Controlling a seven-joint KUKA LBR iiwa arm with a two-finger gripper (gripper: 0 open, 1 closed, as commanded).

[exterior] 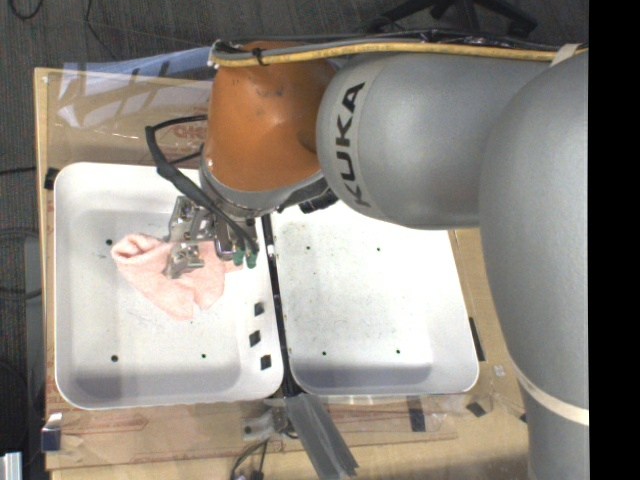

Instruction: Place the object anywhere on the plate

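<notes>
1. The arm point(400, 138) is reaching over the left bin point(80, 368), putting the gripper point(190, 248) directly over the cloth point(165, 278).
2. The gripper is sitting on the cloth's upper middle; whether it is gripping any fabric cannot be told.
3. The cloth is lying crumpled on the bin floor, spreading left of and below the gripper.
4. No plate is identifiable; the right bin point(380, 308) is lying right of the gripper.

The wooden bench point(45, 168) carries two shallow white bins touching side by side: the left bin point(75, 368) toward nine o'clock, the right bin point(380, 358) toward three o'clock of it.
</notes>
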